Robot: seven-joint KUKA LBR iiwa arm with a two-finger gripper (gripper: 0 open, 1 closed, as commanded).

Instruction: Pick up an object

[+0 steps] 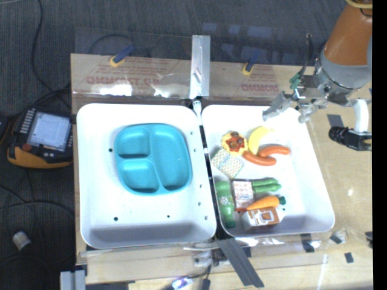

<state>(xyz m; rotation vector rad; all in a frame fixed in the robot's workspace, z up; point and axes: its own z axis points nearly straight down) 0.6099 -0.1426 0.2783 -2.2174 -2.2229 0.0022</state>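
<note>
the tool [284, 109] hangs over the far edge of the right bin [314, 162], its two fingers spread wide with nothing between them. the likeliest thing to pick, by my judgement, is the banana [259, 136], which lies nearest, just below the tool near the bin's far side, touching the red sausage [266, 154] on its near side and sitting just beside a small pizza-like toy [233, 141]. these look like hollow plastic play food: light, stiff, smooth and a bit slippery, so a curved piece may squirt out of a pinch. taking the banana across its thick middle, fingers set square to its length, seems safest. further toward the near edge lie a green cucumber [265, 185], a carrot [263, 203], a small carton [262, 217] and a green bottle [225, 202], crowded together and harder to reach cleanly. the left bin [97, 210] holds a blue divided tray [152, 157].
</note>
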